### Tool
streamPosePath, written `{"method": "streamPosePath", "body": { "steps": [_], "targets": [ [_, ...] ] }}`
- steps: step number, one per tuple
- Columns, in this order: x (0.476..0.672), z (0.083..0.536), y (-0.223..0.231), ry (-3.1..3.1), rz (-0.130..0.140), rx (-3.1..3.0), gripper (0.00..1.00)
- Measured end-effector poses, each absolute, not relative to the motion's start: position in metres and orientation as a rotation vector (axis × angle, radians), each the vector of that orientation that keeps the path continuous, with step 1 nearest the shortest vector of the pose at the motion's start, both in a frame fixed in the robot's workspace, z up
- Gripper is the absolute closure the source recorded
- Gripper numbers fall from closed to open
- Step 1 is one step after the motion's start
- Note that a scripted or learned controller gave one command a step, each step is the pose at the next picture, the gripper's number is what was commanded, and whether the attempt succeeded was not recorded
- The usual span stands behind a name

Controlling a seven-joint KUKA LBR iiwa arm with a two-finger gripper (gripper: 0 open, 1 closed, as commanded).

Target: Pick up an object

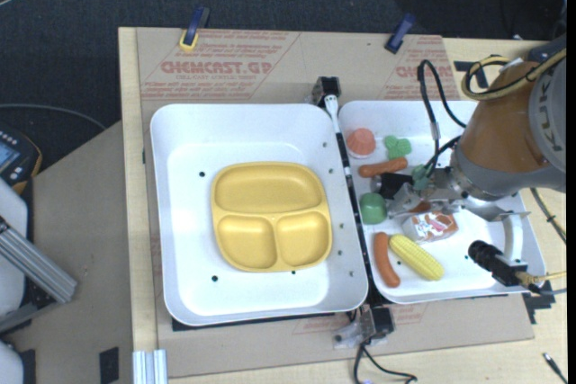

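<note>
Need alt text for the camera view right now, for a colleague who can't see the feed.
A grey robot arm with an orange band reaches from the right into the right white bin, its pincer low among small toy foods: a yellow corn cob, red sausage, green pieces. The left white bin holds a yellow three-compartment tray.

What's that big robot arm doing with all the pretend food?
The grey and orange robot arm reaches into the right white bin, its gripper low among the toy food. Nearby lie a yellow plastic corn cob, a red toy sausage and a green round toy. I can't tell whether it has grabbed anything. A yellow divided plate sits in the left white bin.
</note>
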State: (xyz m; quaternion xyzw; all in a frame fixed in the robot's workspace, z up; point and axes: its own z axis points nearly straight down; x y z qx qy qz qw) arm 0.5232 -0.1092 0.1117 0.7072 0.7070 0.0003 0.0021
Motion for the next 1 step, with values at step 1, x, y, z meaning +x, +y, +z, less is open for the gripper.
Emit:
{"method": "streamPosePath", "body": {
  "steps": [1],
  "targets": [
    [0.5312,0.0917,-0.1122,2.203,0.018,2.203,0.00]
  ]
}}
